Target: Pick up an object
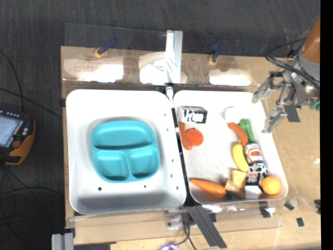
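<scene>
- Hovering over the near-right... rather, the far-right corner of the right bin [260, 95], your gripper [269, 108] hangs with its two fingers [261, 90] spread apart and nothing between them.
- You can see the fingertips sit just outside the bin's right rim, touching none of the objects inside.
- You see the grey arm [307, 61] entering from the right edge of the bench [304, 155], its orange band at the upper right.
- You find the objects gathered in the right bin: a small carrot [238, 133] with green leaves lies near the right wall, and a banana [239, 158] lies just below it.
- You see a small red-labelled can [253, 152] touching the banana's right side, with a dark-labelled container [256, 173] just beneath it.
- You find an orange [271, 185] in the near-right corner of that bin.
- You see a larger carrot [208, 187] lying along the near wall, with a pale wedge [239, 179] next to its right end.
- You find a round orange-red fruit [192, 138] near the bin's left wall, and a black-and-white card [193, 115] just beyond it toward the far wall.
- You see the left bin [78, 155] holding a teal divided tray [125, 149] at its middle, well apart from the gripper.
</scene>
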Available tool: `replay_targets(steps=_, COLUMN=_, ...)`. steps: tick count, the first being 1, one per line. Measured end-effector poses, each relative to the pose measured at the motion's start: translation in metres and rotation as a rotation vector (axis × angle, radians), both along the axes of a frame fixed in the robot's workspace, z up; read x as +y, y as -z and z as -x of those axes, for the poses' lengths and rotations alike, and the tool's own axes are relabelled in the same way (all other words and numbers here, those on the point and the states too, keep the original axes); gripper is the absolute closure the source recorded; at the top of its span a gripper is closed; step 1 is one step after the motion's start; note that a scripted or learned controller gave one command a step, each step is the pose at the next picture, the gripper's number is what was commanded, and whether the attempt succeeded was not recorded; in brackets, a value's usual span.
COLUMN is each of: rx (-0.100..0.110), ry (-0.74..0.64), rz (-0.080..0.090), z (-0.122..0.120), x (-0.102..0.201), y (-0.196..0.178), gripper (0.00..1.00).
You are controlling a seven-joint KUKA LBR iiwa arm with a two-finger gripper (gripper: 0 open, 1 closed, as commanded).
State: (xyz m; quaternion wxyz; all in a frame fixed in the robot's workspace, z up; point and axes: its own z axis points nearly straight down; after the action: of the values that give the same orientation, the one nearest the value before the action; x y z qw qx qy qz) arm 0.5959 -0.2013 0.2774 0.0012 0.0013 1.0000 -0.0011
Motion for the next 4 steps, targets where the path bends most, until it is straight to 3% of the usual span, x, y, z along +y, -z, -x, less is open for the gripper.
replay_targets(steps=1, rx=-0.010, ry=-0.037, rz=0.004, z=-0.010, x=-0.022, y=0.188, gripper=0.00)
replay_targets(steps=2, rx=-0.010, ry=-0.062, rz=0.003, z=-0.005, x=0.016, y=0.187, gripper=0.00)
replay_targets(steps=3, rx=-0.011, ry=0.078, rz=0.000, z=0.041, x=0.076, y=0.187, gripper=0.00)
replay_targets(steps=4, rx=-0.016, ry=0.116, rz=0.001, z=0.063, x=0.100, y=0.186, gripper=0.00)
